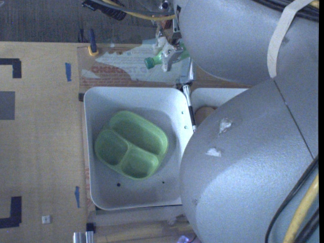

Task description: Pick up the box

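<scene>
My gripper (168,54) hangs high over the back edge of the bins, near the top middle of the camera view. A small white and green box (154,61) sits between its fingers and sticks out to the left. The gripper is shut on it, and the box is lifted clear of both bins. The thick grey arm (243,151) covers most of the right side of the view.
The left white bin (101,186) holds a green divided tray (132,144). The arm hides most of the right bin (217,92); a tan round object (203,114) shows at its left edge. Brown cardboard with print (116,70) lies behind the bins.
</scene>
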